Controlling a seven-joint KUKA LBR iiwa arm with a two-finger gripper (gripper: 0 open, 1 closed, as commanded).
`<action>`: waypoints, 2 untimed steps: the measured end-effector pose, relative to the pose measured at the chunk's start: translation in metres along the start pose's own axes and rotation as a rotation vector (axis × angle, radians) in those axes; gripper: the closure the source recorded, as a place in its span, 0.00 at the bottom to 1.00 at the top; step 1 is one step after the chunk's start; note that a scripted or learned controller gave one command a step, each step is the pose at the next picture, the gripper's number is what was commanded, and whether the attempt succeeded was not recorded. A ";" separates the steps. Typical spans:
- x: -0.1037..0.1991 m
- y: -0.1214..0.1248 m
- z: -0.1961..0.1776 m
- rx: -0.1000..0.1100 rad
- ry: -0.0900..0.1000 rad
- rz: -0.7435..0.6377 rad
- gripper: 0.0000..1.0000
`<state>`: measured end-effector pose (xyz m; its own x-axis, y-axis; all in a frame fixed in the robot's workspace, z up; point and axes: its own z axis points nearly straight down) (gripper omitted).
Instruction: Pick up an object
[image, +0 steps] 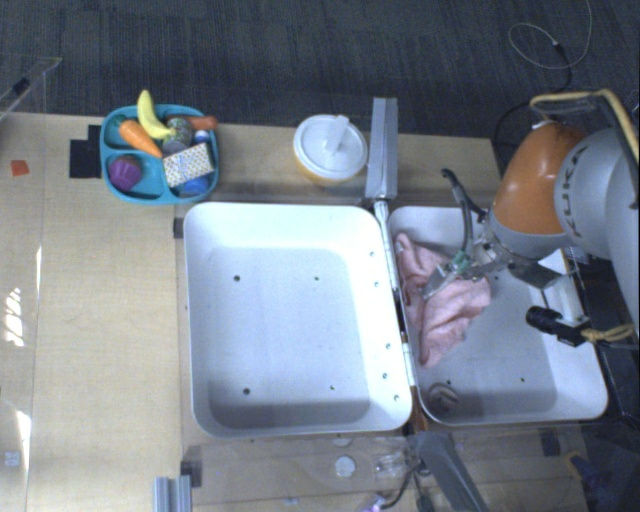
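On the wooden counter (90, 330) sit two shallow white bins side by side. The left bin (290, 315) shows bare floor with a few small dark dots. The right bin (520, 375) holds a crumpled pink cloth (445, 310), lying against that bin's left wall and stretching from its far left corner toward the middle.

The grey arm (600, 190) comes in from the right, with its orange band (535, 185) above the wrist. Part of a dark lettered brand mark runs along the grey casing beside the band, but it is too cropped and slanted to read with certainty. The pincer (462, 265) hangs low over the far part of the cloth, at or just touching its upper folds. Whether its fingers are parted or closed is not clear, nor whether any cloth is caught between them.

Beyond the bins, on the far side of the counter, a round white lid on a yellow container (330, 148) stands near a grey metal post (381, 150) that rises between the two bins. Farther left is a blue divided tray (112, 150) with toy food: a banana (150, 115), a carrot (138, 137), a purple piece (125, 172) and a speckled sponge-like block (188, 163). A black square (84, 157) lies just left of the tray, and a small red mark (20, 168) lies near the left edge. No label on these can be read.
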<state>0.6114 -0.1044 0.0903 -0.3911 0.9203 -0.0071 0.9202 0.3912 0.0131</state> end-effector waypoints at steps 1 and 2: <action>0.000 0.003 -0.014 -0.008 -0.005 -0.003 1.00; 0.000 0.004 -0.014 -0.008 -0.005 -0.003 0.00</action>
<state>0.6146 -0.1034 0.1041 -0.3938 0.9191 -0.0123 0.9189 0.3940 0.0210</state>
